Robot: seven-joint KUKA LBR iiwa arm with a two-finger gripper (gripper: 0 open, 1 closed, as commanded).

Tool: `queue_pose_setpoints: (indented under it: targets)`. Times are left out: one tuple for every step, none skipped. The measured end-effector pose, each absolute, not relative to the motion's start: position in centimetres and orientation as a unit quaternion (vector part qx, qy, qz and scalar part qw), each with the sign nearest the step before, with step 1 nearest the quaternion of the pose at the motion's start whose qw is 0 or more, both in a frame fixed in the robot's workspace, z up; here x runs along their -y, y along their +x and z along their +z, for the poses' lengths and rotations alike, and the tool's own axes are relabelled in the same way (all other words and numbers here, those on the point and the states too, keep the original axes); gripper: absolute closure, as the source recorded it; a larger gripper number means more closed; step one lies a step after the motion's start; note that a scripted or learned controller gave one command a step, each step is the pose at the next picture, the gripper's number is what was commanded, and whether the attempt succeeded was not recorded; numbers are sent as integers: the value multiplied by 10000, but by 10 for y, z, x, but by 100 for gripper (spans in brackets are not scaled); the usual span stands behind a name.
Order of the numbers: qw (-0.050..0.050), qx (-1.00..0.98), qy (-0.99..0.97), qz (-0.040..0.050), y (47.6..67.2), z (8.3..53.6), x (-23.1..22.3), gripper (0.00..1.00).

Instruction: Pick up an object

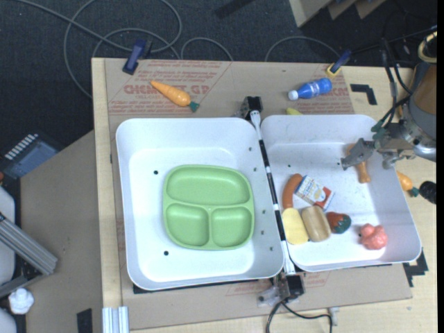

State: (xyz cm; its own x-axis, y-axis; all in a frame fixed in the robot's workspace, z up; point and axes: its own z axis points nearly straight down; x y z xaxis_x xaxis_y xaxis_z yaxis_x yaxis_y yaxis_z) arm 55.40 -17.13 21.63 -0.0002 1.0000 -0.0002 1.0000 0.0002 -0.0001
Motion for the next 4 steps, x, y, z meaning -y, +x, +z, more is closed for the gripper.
queue_pose_setpoints:
  targets:
    - [-16, -7067, 7075, -8, 499, 109, 148, 0]
    - [70, -7059, 7083, 17, 482, 90, 107, 0]
    - [62, -7061, 7081, 27, 482, 100, 106, 100]
    - [5, -7074, 7068, 4, 480, 185, 86, 100]
